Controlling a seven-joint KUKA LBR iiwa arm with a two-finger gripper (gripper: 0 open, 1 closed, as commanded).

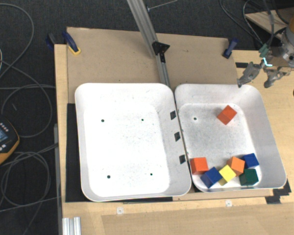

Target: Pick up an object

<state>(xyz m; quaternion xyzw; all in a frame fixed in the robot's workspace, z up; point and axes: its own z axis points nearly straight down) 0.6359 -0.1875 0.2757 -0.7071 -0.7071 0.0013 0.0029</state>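
- Left bin: nothing in it to grasp.
- Right bin: lone orange cube sits near 12 o'clock of the bin floor, well apart from the rest.
- Cluster along the bin's 6 o'clock edge: second orange cube, blue cube, yellow cube, third orange cube, another blue cube, green cube, packed touching or just beside each other.
- Gripper hangs over the bin's 1 o'clock corner, fingers apart, nothing between them.
- Step, as I read it: approach, no pick yet.
- Next move: shift toward 8 o'clock to centre over the lone orange cube, descend, close. It's the easiest target; the cluster risks a fouled grasp.
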